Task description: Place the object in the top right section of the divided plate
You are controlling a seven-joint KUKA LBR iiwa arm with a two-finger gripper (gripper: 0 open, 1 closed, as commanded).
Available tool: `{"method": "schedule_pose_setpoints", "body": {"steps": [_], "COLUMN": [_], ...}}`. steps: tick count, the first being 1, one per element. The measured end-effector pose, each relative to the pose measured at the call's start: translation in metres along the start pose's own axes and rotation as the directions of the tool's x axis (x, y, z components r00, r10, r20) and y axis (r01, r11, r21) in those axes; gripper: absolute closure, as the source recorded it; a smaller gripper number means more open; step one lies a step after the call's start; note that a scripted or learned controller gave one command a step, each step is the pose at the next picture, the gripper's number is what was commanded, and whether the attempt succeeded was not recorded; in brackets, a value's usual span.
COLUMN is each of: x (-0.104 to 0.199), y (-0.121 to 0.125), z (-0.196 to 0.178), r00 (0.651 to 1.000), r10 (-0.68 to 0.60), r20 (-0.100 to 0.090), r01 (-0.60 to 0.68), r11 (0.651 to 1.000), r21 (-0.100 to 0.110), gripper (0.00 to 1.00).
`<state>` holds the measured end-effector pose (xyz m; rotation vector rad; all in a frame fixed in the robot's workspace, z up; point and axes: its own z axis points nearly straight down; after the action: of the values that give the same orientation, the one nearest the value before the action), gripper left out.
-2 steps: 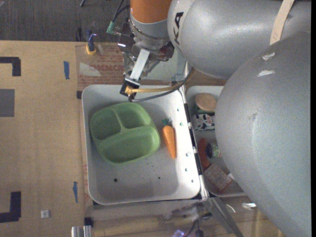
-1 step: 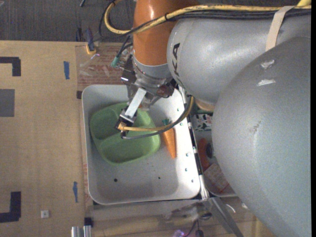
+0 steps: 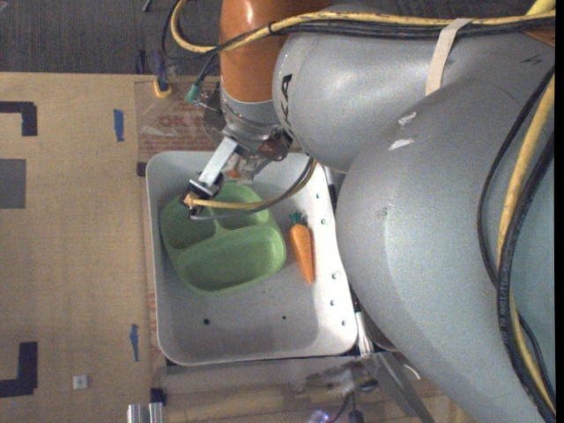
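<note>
Here you see the green divided plate [image 3: 225, 258] lying in the white bin [image 3: 256, 333], and everything else sits around that plate. The carrot [image 3: 302, 250], orange with a small green top, lies on the bin floor just beside the plate's right rim, outside all of its sections and apart from the tool. The tool [image 3: 196, 194] hangs over the plate's upper left part, close to the ridge between sections, reaching down from the grey arm [image 3: 423, 148] with its orange band. You cannot tell from this angle how the tool's grip stands.
</note>
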<state>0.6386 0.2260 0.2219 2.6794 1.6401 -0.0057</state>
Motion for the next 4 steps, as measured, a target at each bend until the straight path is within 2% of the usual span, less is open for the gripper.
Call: {"method": "schedule_pose_setpoints", "body": {"steps": [1, 2, 3, 4], "x": [-0.064, -0.082, -0.049, -0.107], "y": [0.001, -0.023, -0.068, -0.057], "z": [-0.026, 0.057, 0.060, 0.036], "r00": [1.000, 0.997, 0.992, 1.000], "r10": [-0.031, -0.078, 0.123, 0.010], "r20": [0.001, 0.001, 0.002, 0.001], "r01": [0.031, 0.078, -0.123, -0.010], "r11": [1.000, 0.997, 0.992, 1.000], "r21": [0.003, 0.004, 0.005, 0.004], "gripper": [1.00, 1.00, 1.00, 1.00]}}
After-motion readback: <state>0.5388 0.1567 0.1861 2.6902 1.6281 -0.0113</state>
